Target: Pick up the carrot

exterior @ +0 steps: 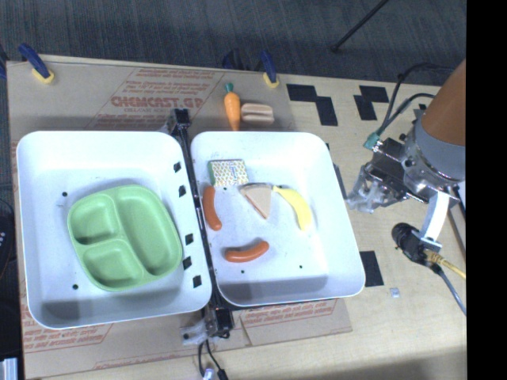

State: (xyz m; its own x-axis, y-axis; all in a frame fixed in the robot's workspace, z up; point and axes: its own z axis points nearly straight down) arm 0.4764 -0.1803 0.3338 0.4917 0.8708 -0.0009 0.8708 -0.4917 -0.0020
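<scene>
Behind the right bin, the carrot looks light, rigid, slick; grasp mid-body. End effector: state unclear.

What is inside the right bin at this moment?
The right bin holds two sausages, a banana, a sandwich wedge and a speckled sponge-like block. The carrot lies outside, beyond its far rim.

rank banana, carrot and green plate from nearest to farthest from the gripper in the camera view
From the gripper, right of the bins:
1. Banana, right bin, on its right side.
2. Carrot, on the bench behind the bins.
3. Green plate, left bin.
</scene>
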